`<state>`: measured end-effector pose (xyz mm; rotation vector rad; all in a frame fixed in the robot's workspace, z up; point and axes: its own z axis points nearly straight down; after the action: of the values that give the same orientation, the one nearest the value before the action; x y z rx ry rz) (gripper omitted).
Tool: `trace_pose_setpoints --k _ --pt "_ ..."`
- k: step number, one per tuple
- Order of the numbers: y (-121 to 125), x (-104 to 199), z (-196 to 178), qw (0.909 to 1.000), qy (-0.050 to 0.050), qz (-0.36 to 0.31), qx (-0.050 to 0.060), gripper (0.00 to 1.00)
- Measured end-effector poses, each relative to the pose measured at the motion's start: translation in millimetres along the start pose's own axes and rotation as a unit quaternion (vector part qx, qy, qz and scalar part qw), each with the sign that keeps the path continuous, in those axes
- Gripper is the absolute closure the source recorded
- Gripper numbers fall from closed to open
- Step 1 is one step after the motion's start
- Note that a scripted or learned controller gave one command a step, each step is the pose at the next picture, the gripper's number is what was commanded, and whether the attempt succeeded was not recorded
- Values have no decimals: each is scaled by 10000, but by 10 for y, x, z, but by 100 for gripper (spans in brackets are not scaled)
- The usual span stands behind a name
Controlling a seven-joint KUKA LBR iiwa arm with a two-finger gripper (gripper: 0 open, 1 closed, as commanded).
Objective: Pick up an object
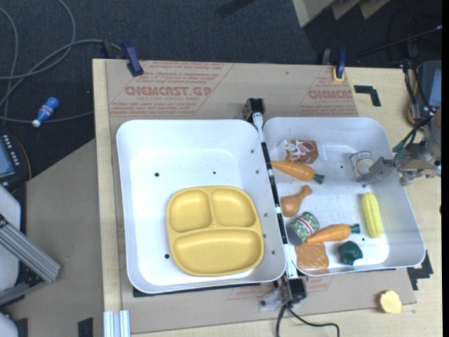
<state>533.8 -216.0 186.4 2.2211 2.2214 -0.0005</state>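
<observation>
- Yellow corn cob (371, 215) lies in the right bin (403, 248), near that bin's right wall, its long axis running roughly from the far side of the bin toward the near side.
- Pincer (370, 175) enters from the right edge of the view and sits over the upper right part of the same bin; its tip points leftward, toward the bin's middle.
- Relation that governs the coming move, as a judgement: the corn cob lies just nearer the camera than the pincer tip, almost straight below it in the view, so a short travel toward the near side would bring the tip over the cob. A grasp across the cob's short width looks the most workable.
- State of the pincer: nothing is seen between its fingers, and how far apart they stand cannot be told at this size and angle.
- Other candidates in the right bin: an orange carrot (295, 169) to the pincer's left, a second carrot (328, 234) near the cob's lower end, a drumstick (297, 201) and a green broccoli piece (349, 251).
- Left bin (140, 188) holds a yellow divided tray (214, 230), well apart from the pincer.
</observation>
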Motion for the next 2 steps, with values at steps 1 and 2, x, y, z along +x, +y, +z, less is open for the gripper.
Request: trace_pose_setpoints --k 1,2 --pt "-346 -40 925 10000 27 -17 3 0" --pt "362 733 1011 10000 0 -46 -30 0"
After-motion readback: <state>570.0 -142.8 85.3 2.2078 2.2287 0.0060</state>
